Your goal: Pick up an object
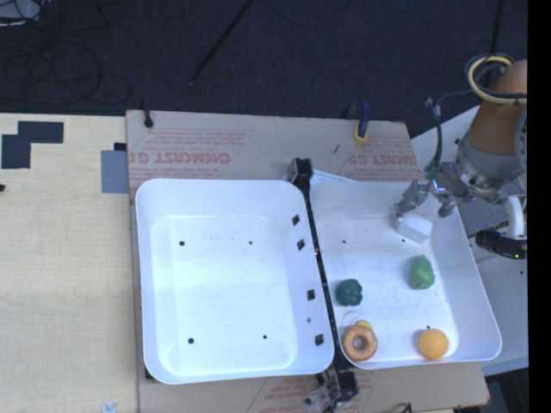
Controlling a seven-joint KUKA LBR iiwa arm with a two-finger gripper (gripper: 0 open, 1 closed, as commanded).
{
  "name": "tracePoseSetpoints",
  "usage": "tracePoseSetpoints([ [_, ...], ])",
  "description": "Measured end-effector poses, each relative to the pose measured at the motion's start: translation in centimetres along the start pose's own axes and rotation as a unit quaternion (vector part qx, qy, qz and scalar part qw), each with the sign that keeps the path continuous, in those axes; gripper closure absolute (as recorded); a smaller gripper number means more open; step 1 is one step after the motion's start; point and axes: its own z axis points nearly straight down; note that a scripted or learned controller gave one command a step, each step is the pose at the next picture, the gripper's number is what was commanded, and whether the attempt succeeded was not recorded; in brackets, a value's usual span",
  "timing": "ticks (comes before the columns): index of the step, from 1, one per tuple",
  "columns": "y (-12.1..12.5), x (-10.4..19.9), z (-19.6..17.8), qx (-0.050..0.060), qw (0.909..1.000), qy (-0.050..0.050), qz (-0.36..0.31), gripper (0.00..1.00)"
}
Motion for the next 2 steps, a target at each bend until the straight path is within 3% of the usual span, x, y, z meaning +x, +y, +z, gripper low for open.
tracePoseSetpoints([
  [1, 0.4, 3.3, 4.5, -0.006, 1.0000, -0.002, -0.001, 0.00],
  [2, -4.8, -0.4, 5.4, -0.014, 0.9999, -0.007, 0.000, 0.00],
])
